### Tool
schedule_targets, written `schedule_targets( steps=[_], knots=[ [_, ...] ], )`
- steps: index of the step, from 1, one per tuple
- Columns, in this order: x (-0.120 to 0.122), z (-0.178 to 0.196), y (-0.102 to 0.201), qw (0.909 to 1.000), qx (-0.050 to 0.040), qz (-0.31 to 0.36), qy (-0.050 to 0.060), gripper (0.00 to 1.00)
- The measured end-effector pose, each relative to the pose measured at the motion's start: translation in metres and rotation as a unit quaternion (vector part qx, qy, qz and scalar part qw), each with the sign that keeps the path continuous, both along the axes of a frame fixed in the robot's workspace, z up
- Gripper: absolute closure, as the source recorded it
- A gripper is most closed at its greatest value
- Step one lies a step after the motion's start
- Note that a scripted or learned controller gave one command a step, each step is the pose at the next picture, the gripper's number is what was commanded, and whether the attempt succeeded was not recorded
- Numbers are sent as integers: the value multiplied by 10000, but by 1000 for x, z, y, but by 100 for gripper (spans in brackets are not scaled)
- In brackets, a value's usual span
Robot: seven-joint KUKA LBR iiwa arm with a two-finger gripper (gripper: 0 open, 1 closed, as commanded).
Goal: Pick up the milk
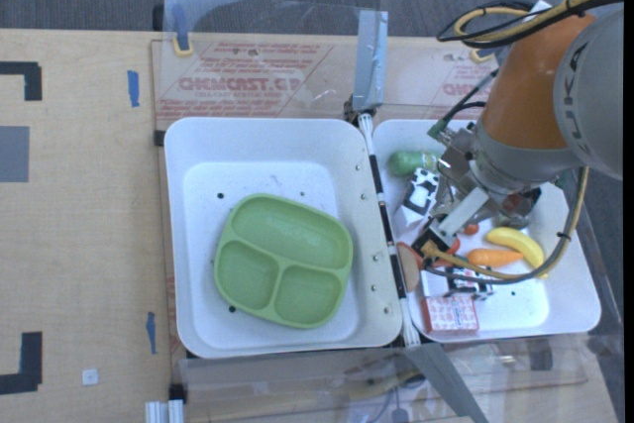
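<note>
Pale green three-compartment plastic plate (283, 260) in the white left bin (188, 213) — yellow banana (518, 244), orange carrot (494, 258), black-and-white cow-patterned milk carton (421, 193).

Plate (283, 261) in left bin (188, 213), banana (517, 243) in right bin (575, 307)

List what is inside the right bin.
The right bin holds a banana, a carrot, a green item, a black-and-white carton and a red-patterned box. The arm covers the middle, hiding anything beneath.
</note>
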State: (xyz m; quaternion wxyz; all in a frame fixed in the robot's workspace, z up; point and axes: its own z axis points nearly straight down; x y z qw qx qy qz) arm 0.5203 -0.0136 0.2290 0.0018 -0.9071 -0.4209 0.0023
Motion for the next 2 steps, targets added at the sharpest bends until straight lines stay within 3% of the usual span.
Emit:
schedule_targets(
  steps=[1, 2],
  knots=[
    [0, 9, 0, 10000, 0, -6, 4, 100],
    [-42, -4, -1, 9957, 1, -930, 11, 100]
  ],
)
